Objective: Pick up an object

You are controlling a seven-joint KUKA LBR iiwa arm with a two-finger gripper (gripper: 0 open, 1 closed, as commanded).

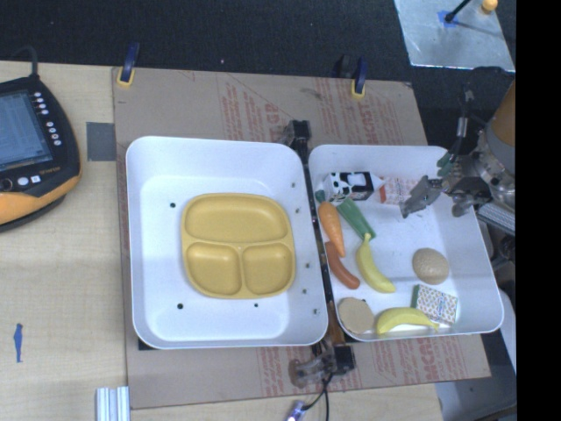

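Here, you look down on a cardboard-covered bench (263, 103) bearing two shallow white bins side by side. The left bin (153, 235) holds a yellow divided tray (238, 244), lying flat near its middle. The right bin (478, 261) holds the objects you could pick. A black-and-white cow-patterned pack (351, 184) lies at its far left corner, with a small red-and-white packet (396, 189) just beside it. Below them you see an orange carrot (331, 224) and a green vegetable (356, 219) side by side, then a sausage (343, 268) along the bin's left wall and a yellow banana (374, 270) next to it. A tan, potato-like lump (430, 265) sits toward the right wall. At the near edge lie a round beige piece (354, 314), a second banana (405, 321) and a small patterned box (436, 304), the box touching that banana.

The gripper (438, 196) reaches in from the right, over the bin's far right part, near the red-and-white packet. Its two dark fingers stand apart, with nothing between them. At the far left of the bench rests an orange-and-grey handheld controller (31, 152).
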